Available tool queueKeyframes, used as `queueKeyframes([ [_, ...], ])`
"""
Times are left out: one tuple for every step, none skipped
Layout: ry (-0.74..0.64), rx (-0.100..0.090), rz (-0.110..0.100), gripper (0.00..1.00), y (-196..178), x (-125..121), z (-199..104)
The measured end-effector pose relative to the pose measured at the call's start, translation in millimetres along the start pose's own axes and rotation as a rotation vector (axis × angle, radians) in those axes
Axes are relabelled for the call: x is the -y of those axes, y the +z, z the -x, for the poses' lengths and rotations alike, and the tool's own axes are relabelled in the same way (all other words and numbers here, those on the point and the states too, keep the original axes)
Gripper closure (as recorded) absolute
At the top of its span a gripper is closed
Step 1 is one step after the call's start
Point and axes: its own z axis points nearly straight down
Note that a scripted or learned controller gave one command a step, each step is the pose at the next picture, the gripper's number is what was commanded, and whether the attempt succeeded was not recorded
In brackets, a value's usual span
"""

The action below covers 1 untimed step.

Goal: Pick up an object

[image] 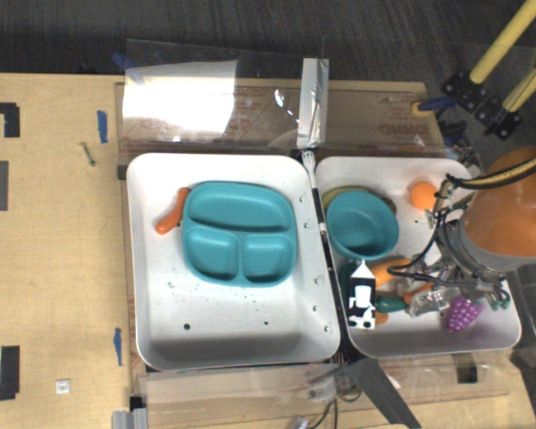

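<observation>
Hanging low over the right bin (509,333), the gripper (429,293) sits among a tangle of cables and small toys, and I cannot tell how its jaws stand or whether anything is between them.

The task names no single object, so the likely candidates are those just beside it: a purple grape bunch (462,314), a small black-and-white carton (363,298) and an orange-and-teal piece (389,304) that is partly hidden. The grapes look light and a little soft, with a bumpy surface that should give friction — a pinch across the middle seems best. The carton looks light and stiff, with smooth sides that may slip; its flat faces are the place to hold.

The same bin holds a teal bowl (362,224) at its far left and an orange ball (421,195) farther back. The left bin (152,266) carries a teal divided plate (240,231) with an orange carrot-like toy (171,214) touching its left edge.
</observation>
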Motion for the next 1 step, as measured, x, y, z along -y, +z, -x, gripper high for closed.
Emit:
queueKeyframes([
  [0.054,-0.006,0.007,1.0,-145.6,-50.8,20.3],
])
